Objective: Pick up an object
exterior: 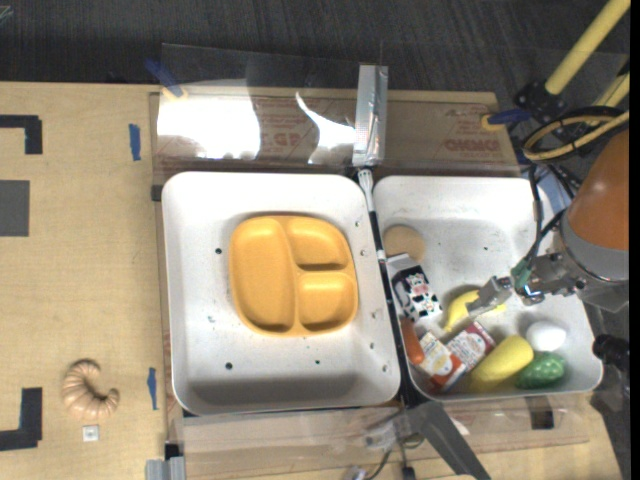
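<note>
Croissant: a pale toy croissant [90, 388] lies on the worktop [70, 268] at the near left, well apart from both bins.
Left bin: the white left bin [190, 348] carries a yellow divided plate [293, 272], lying flat near its middle with three compartments.
Right bin, near edge: along the near wall of the right bin [470, 208] sit a green lumpy toy [543, 371], a yellow lemon-like piece [503, 360] touching it, and a red-and-white packet [452, 353] just beside that.
White ball: a small white round thing [546, 337] rests just behind the green toy.
Orange strip: a thin orange piece [410, 343] lies along the bin's left wall.
Carton: a small black-and-white carton [414, 294] sits by that same wall, farther back.
Banana: a yellow banana [458, 308] lies mid-bin, right at the tip of the hand.
Hand: the hand [492, 296] reaches in from the right, low over the banana and packet; I cannot tell whether it is released or clenched, nor whether it touches anything.
Disc: a tan round disc [403, 241] lies toward the far left of the right bin.
Arm: the arm [600, 218], grey with an orange band, stands over the bin's right edge.
</note>
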Robot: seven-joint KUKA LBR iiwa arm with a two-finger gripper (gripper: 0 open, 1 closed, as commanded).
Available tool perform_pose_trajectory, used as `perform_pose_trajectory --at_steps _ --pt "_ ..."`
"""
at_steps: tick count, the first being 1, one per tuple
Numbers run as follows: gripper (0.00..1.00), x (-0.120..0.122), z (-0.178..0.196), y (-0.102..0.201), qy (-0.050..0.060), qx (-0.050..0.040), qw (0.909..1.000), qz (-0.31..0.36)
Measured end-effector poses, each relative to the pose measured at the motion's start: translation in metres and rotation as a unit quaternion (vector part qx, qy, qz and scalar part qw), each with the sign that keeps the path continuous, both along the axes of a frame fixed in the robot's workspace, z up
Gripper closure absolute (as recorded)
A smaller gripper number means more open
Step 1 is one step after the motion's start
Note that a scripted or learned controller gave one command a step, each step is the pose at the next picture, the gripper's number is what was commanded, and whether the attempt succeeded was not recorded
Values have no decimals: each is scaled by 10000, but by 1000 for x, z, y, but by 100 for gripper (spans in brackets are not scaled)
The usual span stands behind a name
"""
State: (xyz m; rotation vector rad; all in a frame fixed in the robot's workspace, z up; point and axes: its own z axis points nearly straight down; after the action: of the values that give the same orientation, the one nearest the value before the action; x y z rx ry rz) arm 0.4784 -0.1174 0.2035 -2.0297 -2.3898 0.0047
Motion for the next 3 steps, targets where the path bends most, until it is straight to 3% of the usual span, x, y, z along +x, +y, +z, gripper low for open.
perform_pose_trajectory --at_steps 1,2,3 --pt "0 11 -96 15 -47 -6 9891 1474" --pt "0 69 -116 11 -67 -15 9887 1499" --pt "0 72 -76 -29 -48 -6 9355 3534"
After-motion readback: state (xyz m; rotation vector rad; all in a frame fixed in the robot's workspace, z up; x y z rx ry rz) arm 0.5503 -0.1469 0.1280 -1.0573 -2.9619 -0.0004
